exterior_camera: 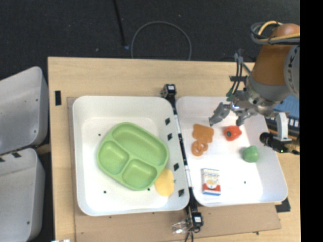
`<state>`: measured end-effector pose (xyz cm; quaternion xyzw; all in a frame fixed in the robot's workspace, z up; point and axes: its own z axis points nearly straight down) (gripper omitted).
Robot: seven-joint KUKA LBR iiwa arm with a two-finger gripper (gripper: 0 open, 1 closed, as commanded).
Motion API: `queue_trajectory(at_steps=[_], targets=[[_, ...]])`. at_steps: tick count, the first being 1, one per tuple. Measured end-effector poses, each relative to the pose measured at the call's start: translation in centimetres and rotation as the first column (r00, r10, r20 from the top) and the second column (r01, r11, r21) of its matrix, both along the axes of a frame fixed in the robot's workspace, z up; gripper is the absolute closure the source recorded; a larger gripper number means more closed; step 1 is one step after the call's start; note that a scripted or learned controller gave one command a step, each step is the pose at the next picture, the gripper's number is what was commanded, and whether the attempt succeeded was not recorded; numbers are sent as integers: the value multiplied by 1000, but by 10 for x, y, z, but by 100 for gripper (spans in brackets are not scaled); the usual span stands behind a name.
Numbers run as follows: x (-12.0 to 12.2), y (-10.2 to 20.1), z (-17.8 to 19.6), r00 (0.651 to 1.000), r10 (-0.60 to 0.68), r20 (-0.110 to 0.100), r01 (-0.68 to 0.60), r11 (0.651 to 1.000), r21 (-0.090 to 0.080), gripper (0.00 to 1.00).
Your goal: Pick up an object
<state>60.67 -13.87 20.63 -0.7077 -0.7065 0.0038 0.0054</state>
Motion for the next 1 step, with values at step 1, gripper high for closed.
queue_trajectory(at_steps=[1], targets=[[3, 0, 8, 1000, 4, 14, -4, 1000, -2, 0]])
